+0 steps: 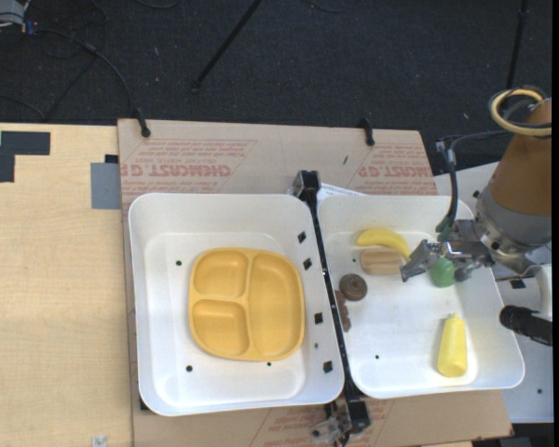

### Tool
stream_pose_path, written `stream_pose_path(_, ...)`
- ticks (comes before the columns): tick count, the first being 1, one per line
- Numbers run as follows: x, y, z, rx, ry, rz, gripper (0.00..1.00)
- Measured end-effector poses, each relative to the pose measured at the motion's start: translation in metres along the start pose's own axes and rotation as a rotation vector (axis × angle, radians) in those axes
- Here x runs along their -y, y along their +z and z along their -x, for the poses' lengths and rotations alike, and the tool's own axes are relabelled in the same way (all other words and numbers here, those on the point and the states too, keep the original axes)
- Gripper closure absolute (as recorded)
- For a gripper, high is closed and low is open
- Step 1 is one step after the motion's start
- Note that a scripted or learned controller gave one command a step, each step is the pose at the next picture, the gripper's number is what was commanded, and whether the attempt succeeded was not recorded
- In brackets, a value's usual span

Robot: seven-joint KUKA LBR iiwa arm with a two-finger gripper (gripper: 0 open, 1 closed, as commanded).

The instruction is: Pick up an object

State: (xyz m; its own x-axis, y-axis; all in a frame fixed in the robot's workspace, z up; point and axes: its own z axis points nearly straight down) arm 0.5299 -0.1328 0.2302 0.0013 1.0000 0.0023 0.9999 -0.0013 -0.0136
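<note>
White bins side by side: left bin [158, 222] holds a yellow tray [247, 304]. Right bin [503, 371] is the pick zone w/ banana [382, 239], yellow block [452, 345]. Gripper [436, 264], centre-right, clamped on green object [443, 273].

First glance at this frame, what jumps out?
The yellow three-compartment plastic plate lies alone in the left white bin. In the right white bin, the end effector sits low among small items: a yellow banana, a tan block, a green round object right beside it, a brown round piece and a yellow bottle-shaped object.
</note>
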Motion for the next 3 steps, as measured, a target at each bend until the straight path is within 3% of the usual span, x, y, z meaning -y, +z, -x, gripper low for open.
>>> stream_pose_path(1, -0.002, -0.005, 0.000, 0.001, -0.002, 0.010, 0.00)
stream_pose_path(3, 0.004, 0.103, -0.007, 0.000, -0.001, 0.004, 0.00)
